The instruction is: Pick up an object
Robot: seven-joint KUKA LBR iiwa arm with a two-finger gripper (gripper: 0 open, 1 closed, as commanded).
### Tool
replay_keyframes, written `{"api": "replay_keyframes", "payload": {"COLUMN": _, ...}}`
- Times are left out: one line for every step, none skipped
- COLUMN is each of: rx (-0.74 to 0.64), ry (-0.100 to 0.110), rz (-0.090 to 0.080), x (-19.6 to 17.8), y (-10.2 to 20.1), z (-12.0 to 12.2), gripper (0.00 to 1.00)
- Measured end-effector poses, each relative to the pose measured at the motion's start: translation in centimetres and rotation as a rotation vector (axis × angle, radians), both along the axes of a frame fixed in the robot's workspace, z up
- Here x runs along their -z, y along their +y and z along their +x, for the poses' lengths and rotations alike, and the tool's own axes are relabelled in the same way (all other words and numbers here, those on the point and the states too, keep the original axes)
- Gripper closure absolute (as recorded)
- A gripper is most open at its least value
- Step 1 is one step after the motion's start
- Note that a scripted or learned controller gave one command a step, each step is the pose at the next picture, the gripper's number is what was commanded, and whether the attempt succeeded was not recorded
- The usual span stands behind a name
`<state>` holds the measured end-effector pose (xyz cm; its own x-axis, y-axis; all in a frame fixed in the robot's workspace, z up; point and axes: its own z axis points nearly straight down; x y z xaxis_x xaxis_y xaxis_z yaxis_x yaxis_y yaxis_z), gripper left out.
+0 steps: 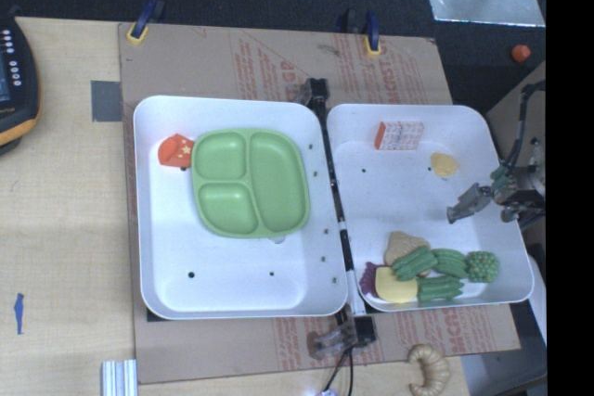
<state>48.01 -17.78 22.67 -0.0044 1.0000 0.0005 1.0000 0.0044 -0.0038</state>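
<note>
Hovering hand (464, 204), grip unreadable, at right bin (464, 121) edge above bare floor

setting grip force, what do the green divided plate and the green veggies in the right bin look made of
Green divided plate: likely moulded plastic, smooth and matte, with uniform colour and rounded compartment edges. Green vegetables: probably plastic or rubber toy food, judging by their saturated colour and bumpy moulded shapes; hardness cannot be judged from here.

Green toy vegetables (444, 272), yellow piece (394, 286) and tan slice (405, 246) heaped in the right bin's near corner
</note>
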Motion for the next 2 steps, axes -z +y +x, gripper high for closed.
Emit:
{"api": "replay_keyframes", "payload": {"rx": -0.004, "ry": 0.005, "rz": 0.000, "x": 13.7, "y": -2.3, "z": 5.9, "gripper": 0.00}}
{"api": "replay_keyframes", "payload": {"rx": -0.003, "ry": -0.011, "rz": -0.003, "x": 13.4, "y": -3.4, "z": 15.2, "gripper": 0.00}}
